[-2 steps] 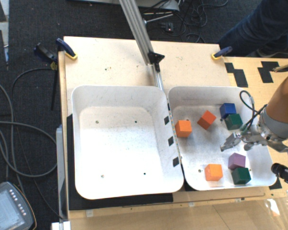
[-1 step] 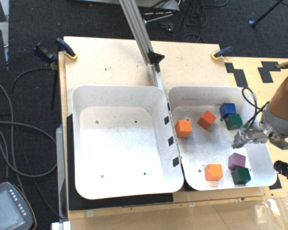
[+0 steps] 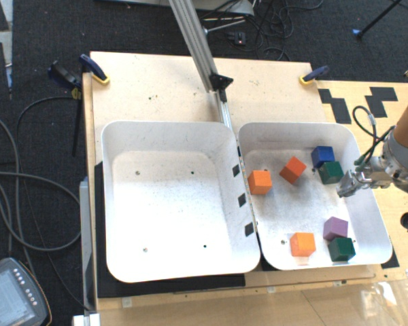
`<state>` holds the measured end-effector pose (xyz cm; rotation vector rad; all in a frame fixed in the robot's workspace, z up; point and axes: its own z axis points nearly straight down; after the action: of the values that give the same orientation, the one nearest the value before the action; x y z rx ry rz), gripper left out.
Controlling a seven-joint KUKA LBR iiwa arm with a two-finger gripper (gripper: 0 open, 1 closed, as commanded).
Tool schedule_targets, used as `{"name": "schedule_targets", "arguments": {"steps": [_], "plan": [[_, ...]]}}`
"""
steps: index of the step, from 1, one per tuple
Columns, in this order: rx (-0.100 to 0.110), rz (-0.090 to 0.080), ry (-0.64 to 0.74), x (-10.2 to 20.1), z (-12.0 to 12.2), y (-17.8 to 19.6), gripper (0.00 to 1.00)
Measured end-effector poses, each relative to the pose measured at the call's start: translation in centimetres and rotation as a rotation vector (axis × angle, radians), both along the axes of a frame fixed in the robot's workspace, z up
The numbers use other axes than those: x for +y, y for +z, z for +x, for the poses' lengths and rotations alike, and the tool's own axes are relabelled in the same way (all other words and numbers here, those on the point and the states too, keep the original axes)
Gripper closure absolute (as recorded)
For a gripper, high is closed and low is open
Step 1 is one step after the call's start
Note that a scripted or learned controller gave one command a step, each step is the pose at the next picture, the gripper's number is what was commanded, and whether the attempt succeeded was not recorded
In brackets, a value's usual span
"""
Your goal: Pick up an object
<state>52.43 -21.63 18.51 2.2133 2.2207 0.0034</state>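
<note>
The right bin [image 3: 272,138] holds several small blocks. Three are orange: one [image 3: 260,180] near the bin's left wall, one [image 3: 293,169] just right of it, one [image 3: 302,244] at the front. A blue block [image 3: 322,155] touches a dark green block [image 3: 331,172] at the back right. A purple block [image 3: 336,227] sits against another green block [image 3: 341,248] at the front right. My gripper [image 3: 348,185] hangs at the bin's right side, just right of the upper green block and apart from it, with no block between its fingers.
The left bin [image 3: 122,141] stands beside the right one. A slanted metal pole [image 3: 194,36] crosses the bench from the back. Clamps [image 3: 95,70] [image 3: 314,75] grip the board's far corners. Cables trail from the arm [image 3: 394,151] at the right.
</note>
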Motion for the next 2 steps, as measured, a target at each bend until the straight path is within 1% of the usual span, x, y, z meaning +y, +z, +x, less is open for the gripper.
{"name": "schedule_targets", "arguments": {"steps": [1,2], "plan": [[-0.001,-0.001,0.0,-0.4,0.2,4.3,1.0],[-0.002,-0.001,0.001,-0.5,1.4,10.0,1.0]]}}
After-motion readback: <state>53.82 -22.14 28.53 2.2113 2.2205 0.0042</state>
